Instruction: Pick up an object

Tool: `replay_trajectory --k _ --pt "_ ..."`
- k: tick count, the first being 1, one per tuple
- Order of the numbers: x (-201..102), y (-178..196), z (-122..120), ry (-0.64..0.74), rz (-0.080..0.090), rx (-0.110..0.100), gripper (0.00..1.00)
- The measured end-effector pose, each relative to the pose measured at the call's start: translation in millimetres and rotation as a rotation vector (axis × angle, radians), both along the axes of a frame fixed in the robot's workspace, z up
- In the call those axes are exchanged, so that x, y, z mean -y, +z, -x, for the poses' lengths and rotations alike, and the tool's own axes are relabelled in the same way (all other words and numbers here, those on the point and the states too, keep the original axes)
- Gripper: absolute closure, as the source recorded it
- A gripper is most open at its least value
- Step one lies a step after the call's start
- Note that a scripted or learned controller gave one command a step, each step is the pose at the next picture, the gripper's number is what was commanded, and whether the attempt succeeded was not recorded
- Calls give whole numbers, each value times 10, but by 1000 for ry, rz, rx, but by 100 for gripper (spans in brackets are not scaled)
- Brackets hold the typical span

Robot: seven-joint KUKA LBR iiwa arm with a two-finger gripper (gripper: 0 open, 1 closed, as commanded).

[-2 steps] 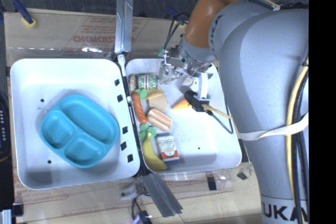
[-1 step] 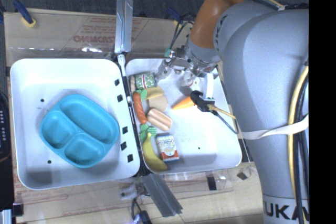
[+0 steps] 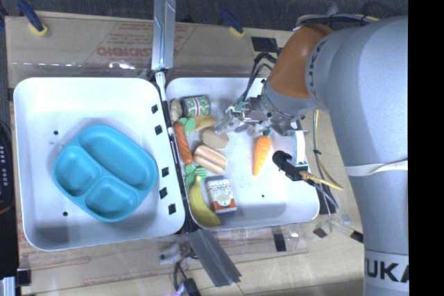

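My gripper hangs over the upper middle of the right bin, open, with nothing between its fingers. An orange toy carrot lies just below its right finger, pointing down. To the gripper's left lie a beige roll and a pale yellowish piece. A green can lies near the bin's top left corner. Along the left wall are an orange-red sausage, a pink hot-dog roll, a banana and a small juice carton.
The left bin holds a blue divided plate. A metal divider bar runs between the two bins at the top. The arm's grey body and orange band cover the right bin's right side.
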State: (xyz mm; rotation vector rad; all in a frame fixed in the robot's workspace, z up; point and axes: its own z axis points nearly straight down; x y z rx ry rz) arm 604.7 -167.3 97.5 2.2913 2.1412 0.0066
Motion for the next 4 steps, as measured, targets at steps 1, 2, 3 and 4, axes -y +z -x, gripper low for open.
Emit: replay_trajectory --k 1,2,3,4 --pt "171 878 -178 288 2 -3 0" --pt "274 -58 520 150 -2 -10 0" --pt "276 45 510 154 -1 -9 100" --pt "-131 663 -541 312 0 -3 100"
